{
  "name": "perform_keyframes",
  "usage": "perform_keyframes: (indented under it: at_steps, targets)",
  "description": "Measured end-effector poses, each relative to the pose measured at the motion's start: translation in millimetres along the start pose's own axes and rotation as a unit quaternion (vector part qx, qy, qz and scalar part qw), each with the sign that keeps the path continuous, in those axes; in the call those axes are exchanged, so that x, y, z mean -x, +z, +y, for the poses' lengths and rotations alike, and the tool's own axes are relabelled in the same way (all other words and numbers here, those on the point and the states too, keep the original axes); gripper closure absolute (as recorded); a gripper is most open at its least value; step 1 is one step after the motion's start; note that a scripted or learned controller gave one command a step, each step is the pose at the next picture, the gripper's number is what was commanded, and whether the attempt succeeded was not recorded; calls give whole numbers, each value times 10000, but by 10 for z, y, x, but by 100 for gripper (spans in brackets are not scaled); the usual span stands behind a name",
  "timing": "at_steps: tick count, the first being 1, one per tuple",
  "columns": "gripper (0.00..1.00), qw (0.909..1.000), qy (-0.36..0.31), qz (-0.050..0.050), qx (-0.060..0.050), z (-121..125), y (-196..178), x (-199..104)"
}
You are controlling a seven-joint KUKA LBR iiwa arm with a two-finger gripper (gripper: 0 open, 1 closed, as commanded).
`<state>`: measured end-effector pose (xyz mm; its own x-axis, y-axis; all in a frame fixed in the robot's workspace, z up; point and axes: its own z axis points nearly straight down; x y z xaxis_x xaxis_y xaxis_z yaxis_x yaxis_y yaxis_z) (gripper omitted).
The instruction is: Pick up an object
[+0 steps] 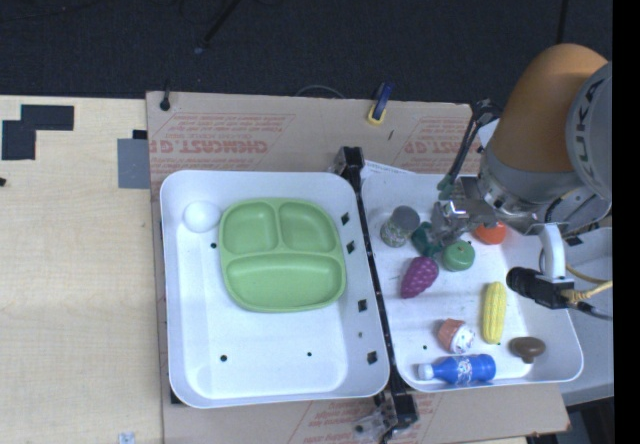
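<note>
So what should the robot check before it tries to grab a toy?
1. End effector over the right bin: ok.
2. Toy between its fingers: cannot tell.
3. Green toy close below it: ok.
4. Room around that toy: not ok, purple grapes and orange toy crowd it.
5. Corn and blue bottle lie apart, out of the way: ok.
6. Left bin's green plate away from the arm: ok.

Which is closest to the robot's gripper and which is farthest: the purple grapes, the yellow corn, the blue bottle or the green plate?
Measured from the gripper in the camera view:
1. Purple grapes, just below it in the right bin.
2. Yellow corn, lower, toward the right.
3. Blue bottle, at the right bin's bottom edge.
4. Green plate, away in the left bin.
</note>
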<state>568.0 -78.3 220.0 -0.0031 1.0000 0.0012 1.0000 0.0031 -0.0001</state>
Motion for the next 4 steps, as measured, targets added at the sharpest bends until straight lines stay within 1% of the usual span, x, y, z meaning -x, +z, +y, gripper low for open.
perform_keyframes:
  at_steps: [1, 2, 3, 4]
  targets:
    - [100, 10000, 3, -2, 10, 433, -132, -229]
    - [100, 10000, 10, -1, 2, 647, -165, -389]
    - [100, 10000, 20, -5, -20, 544, 15, -428]
    - [100, 10000, -10, -4, 0, 677, -148, -390]
